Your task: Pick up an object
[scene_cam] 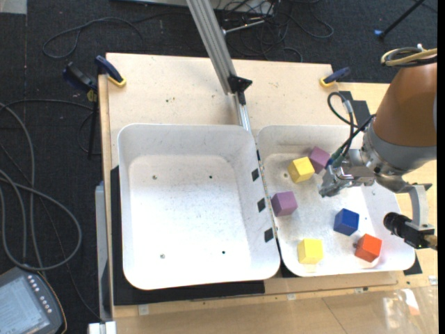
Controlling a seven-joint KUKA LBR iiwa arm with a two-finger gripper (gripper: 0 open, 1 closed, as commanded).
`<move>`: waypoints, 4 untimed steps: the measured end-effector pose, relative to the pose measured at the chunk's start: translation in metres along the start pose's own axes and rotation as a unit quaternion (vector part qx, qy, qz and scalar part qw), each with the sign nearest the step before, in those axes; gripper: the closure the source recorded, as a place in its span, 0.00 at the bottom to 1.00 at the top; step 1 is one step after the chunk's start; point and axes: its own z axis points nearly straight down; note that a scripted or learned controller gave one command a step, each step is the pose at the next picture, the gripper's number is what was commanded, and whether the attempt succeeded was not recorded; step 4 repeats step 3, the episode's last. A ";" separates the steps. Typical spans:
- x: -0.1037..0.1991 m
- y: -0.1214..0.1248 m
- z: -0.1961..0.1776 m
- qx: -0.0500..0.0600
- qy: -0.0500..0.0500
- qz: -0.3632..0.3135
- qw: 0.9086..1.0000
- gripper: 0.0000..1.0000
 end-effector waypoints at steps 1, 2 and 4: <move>0.050 0.007 -0.001 -0.001 0.000 0.000 1.000 1.00; 0.103 0.001 0.016 0.001 0.000 0.000 1.000 1.00; 0.153 -0.001 0.007 -0.001 0.000 0.000 1.000 1.00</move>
